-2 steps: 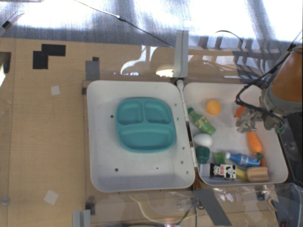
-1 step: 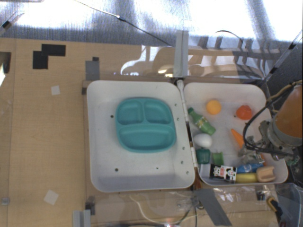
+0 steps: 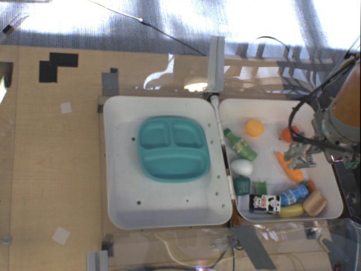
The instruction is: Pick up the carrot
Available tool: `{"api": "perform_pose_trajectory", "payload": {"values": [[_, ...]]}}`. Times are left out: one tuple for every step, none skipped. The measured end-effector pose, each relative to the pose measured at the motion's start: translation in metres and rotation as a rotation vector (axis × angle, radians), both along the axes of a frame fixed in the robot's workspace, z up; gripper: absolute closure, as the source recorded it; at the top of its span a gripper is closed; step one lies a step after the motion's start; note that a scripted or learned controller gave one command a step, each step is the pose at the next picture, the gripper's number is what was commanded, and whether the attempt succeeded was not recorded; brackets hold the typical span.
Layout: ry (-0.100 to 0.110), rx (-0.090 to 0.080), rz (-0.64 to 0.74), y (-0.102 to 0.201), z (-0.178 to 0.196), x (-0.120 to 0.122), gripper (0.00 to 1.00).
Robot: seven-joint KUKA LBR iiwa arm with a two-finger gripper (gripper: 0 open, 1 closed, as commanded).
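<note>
We saw claw (image 3: 300, 161) right over carrot (image 3: 288, 167); couldn't tell its opening. Risk, we judged: carrot slips sideways w/ off-centre close.

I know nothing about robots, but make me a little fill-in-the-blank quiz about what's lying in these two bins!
1. The teal divided plate lies in the ______ bin.
2. The carrot lies in the ______ bin, just below the gripper.
3. The round ball near the green bottle is ______ in colour.
4. Just below the green bottle lies a white ______.

Missing words: left; right; orange; egg.
</note>
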State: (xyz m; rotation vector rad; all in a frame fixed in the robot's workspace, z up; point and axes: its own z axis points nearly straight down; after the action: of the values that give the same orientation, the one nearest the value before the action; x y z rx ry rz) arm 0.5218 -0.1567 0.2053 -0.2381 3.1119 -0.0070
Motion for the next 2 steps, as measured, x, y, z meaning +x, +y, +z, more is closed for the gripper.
{"api": "perform_pose_trajectory", "payload": {"values": [[0.008, 0.001, -0.003, -0.002, -0.004, -0.002, 0.0], [-0.002, 0.001, -0.084, -0.012, -0.115, -0.015, 0.0]]}}
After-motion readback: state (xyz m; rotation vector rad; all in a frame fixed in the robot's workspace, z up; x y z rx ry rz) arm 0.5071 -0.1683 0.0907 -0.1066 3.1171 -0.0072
